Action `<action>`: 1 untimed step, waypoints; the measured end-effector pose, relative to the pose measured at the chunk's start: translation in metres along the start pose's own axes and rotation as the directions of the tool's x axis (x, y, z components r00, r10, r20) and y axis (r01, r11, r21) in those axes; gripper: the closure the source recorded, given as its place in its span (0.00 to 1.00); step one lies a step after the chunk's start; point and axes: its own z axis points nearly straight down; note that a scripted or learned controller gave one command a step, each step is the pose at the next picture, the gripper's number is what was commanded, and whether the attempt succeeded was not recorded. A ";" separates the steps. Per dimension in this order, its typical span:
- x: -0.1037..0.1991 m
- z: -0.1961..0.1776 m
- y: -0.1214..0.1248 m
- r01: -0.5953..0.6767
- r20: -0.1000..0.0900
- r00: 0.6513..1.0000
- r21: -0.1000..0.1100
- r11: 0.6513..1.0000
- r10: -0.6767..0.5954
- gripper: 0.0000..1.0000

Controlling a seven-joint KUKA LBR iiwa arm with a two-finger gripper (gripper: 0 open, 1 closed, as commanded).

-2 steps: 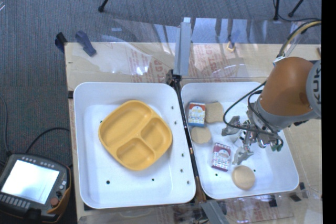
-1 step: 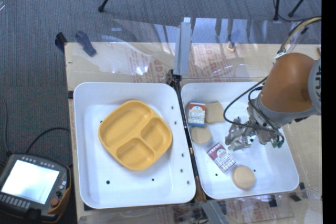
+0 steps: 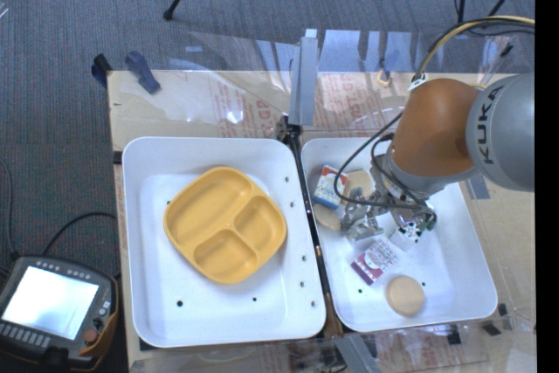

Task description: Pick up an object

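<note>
The gripper (image 3: 377,218) is down in the right bin (image 3: 463,275), among a cluster of small things near the bin's left and middle. How it is set cannot be told, since the orange wrist band (image 3: 432,131) and the cables hide much of it. A blue and white packet (image 3: 327,185) lies just left of it, a pink and white packet (image 3: 374,260) just nearer, and a tan round piece (image 3: 405,295) nearer still, well clear of the others. The left bin (image 3: 148,275) holds a yellow divided plate (image 3: 225,224). To grasp well, the arm should probably settle on one item, centre over it, and lift straight up so neighbours are not dragged.
</note>
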 end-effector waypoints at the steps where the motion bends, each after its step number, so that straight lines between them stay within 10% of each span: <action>1: 0.010 -0.109 0.081 0.042 0.015 0.999 0.005 0.999 -0.043 1.00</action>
